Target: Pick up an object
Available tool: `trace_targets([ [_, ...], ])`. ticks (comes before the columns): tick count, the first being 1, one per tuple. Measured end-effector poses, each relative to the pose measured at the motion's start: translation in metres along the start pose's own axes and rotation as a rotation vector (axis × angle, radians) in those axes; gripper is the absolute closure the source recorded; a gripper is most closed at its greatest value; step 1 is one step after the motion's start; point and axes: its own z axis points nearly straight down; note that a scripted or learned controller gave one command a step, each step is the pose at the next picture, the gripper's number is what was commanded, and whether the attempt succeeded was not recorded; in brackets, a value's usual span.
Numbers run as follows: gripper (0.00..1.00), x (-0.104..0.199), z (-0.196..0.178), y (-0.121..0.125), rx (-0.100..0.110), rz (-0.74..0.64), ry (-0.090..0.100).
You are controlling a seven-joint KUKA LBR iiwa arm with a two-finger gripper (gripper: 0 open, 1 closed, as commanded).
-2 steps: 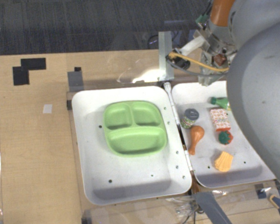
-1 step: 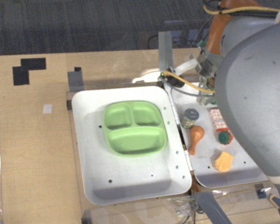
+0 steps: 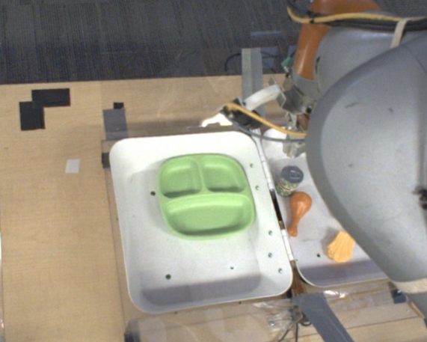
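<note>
Jaws are hidden behind the grey arm (image 3: 377, 158), state not determinable; orange drumstick toy (image 3: 298, 211) is seen just right of green divided tray (image 3: 204, 195), long axis near-vertical, beneath the arm.

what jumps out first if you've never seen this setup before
The bulky grey arm fills the right side, looming over the right bin, with its orange band near the top. Next is the bright green divided plate, lying alone in the middle of the left bin. In the visible strip of the right bin lie a small round tin, an orange pear-shaped toy and a tan wedge.
</note>
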Motion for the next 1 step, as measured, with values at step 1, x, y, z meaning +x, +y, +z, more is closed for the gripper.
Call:
trace_targets([
  [1, 1.0, -0.0016, -0.0276, -0.0166, 0.0, 0.007, 0.0],
])
